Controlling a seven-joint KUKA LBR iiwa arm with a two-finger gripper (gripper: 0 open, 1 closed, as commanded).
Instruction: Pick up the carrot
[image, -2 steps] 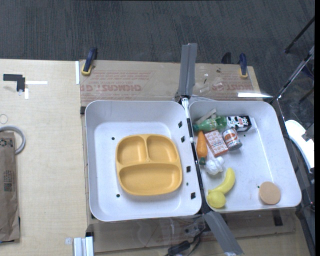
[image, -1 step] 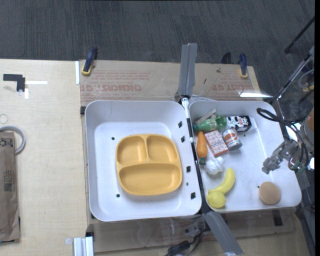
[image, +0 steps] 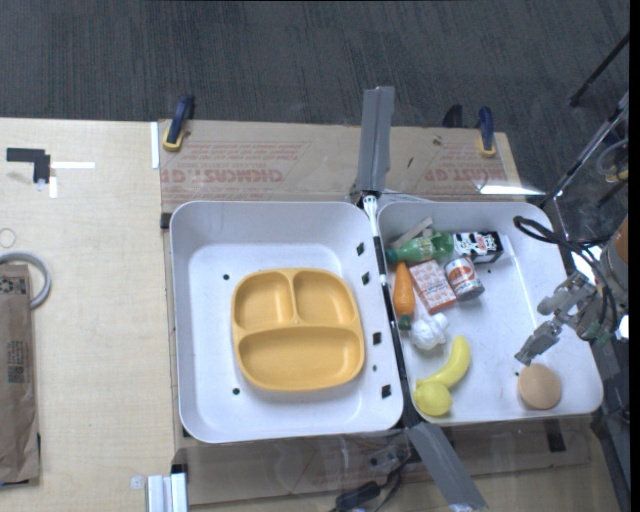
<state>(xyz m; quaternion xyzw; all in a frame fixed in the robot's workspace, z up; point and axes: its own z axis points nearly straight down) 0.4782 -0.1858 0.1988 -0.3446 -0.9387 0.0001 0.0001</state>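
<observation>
Several objects crowd the small orange carrot (image: 403, 288) against the bin wall, so the gripper (image: 545, 335), fingers apart and empty, well away, could grab the red carton (image: 433, 288) instead.

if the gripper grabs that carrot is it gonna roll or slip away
The carrot looks smooth and rounded, so it may slip. It lies against the bin wall beside a box, so it probably won't roll far.

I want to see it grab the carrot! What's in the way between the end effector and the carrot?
In the camera view, between the end effector and the carrot sit a small can and a red-and-white box, with bare bin floor nearer the end effector.
</observation>
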